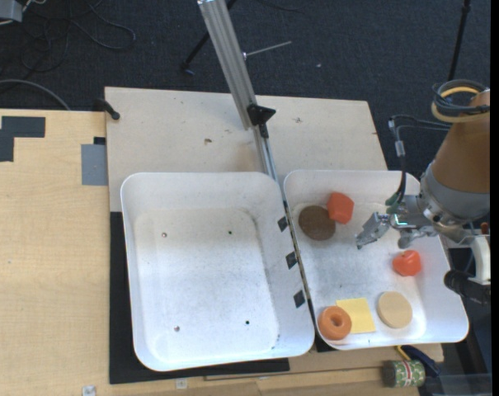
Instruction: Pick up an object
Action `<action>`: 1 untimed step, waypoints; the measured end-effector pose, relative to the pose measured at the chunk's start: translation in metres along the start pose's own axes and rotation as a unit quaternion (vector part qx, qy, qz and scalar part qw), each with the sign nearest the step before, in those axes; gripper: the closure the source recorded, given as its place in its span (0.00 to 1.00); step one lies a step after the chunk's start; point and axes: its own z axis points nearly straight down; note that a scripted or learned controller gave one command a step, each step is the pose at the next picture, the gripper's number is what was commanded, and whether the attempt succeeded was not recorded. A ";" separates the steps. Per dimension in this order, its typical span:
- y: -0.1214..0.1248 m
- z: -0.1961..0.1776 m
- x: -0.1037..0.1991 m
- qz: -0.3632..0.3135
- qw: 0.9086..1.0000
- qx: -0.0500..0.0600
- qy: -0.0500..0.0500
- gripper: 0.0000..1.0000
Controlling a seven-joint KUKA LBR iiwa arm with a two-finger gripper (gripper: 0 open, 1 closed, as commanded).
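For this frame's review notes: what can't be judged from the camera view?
- End effector: finger state, too small and blurred; no object visibly between its fingers.
- Yellow flat piece: its left part lies under the orange ring.
- Green object below the right bin: too small to identify.

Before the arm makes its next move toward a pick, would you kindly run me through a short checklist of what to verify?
1. Gripper over the right bin: ok.
2. Something held between the fingers: not ok, nothing shows there.
3. Targets present: ok; brown disc, orange block, red piece, orange ring, yellow square, tan disc.
4. Nearest target stands free: ok, the red piece lies apart from the others.
5. Gripper height above the bin floor: cannot tell.
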 end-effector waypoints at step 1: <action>0.000 0.000 -0.001 0.001 1.000 0.000 0.000 0.00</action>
